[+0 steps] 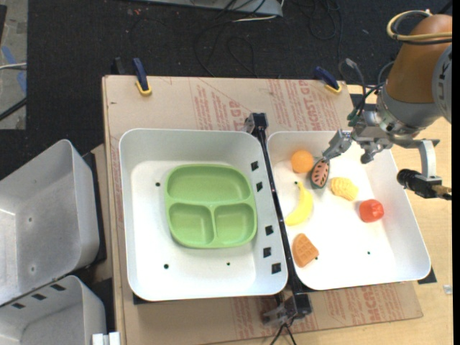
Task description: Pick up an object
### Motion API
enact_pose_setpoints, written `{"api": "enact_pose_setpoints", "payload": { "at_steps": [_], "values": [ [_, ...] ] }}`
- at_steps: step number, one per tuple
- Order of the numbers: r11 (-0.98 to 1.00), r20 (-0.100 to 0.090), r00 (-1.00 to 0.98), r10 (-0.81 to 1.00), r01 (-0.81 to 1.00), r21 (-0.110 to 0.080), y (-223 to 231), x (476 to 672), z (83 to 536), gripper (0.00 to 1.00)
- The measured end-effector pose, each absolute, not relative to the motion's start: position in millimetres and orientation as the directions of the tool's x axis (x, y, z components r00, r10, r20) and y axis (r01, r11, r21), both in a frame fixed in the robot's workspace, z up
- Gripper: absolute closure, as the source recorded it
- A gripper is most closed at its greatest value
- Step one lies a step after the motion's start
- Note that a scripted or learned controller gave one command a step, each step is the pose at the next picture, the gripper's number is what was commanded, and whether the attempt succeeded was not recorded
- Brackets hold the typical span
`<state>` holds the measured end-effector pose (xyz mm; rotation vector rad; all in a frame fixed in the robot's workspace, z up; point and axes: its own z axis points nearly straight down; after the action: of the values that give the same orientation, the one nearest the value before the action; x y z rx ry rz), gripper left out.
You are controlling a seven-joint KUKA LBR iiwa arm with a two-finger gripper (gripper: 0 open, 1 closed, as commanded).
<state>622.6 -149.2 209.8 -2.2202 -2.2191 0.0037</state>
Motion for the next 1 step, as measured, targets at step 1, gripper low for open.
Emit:
{"api": "enact_pose_setpoints", "payload": {
  "at_steps": [1],
  "values": [
    [-0.003, 0.000, 0.003, 1.000, 1.000, -0.002, -156.2, 621.6, 150.0, 0.00]
  ]
}}
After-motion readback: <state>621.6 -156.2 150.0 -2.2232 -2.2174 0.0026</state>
